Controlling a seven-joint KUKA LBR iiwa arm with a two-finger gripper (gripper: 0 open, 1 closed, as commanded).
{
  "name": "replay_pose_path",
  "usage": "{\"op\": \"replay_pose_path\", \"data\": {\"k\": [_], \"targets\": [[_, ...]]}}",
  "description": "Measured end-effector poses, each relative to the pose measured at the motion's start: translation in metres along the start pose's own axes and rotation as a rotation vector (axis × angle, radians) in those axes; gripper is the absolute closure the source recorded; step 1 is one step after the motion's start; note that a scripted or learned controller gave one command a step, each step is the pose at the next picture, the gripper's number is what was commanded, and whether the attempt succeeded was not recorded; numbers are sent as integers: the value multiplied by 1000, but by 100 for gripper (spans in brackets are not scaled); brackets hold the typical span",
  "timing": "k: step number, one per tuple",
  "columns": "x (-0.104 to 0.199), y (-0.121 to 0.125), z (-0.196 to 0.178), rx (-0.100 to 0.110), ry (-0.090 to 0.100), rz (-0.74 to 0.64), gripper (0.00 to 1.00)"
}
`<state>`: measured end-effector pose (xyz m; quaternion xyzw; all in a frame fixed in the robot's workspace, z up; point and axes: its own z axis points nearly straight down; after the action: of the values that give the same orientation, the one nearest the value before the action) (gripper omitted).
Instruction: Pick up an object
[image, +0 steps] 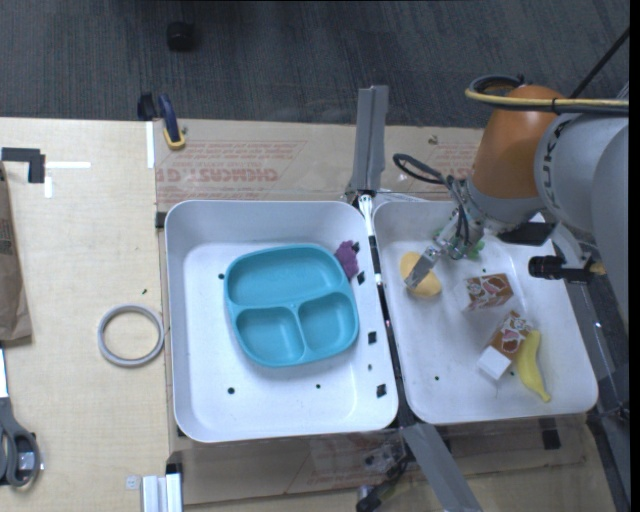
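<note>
Reaching into right bin (560, 300), tool (424, 270) down at the yellow lump (425, 280).
Arm (520, 150) comes from the right, tool slanted toward the bin's left side, tips touching or just over the yellow lump near the left wall; cannot tell if the tool is open or closed, nothing clearly between its tips. Same bin: brown-white packet (488, 291) mid-bin, second packet (503, 347) lower right, banana (530, 366) beside it, touching. Left bin (200, 400) has a blue divided tray (291, 305) with a small purple item (347, 257) at its upper right edge. Tape ring (131, 334) lies on the tabletop (80, 250), left of the bins.
</note>
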<state>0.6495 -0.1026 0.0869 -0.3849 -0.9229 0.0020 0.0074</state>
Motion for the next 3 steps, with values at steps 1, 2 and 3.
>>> {"op": "replay_pose_path", "data": {"k": [1,2,3], "targets": [[-2,1,-7,-5,-6,0,100],[-41,-51,-58,-8,-14,-135,100],[-42,-105,-27,-15,-33,-332,100]]}}
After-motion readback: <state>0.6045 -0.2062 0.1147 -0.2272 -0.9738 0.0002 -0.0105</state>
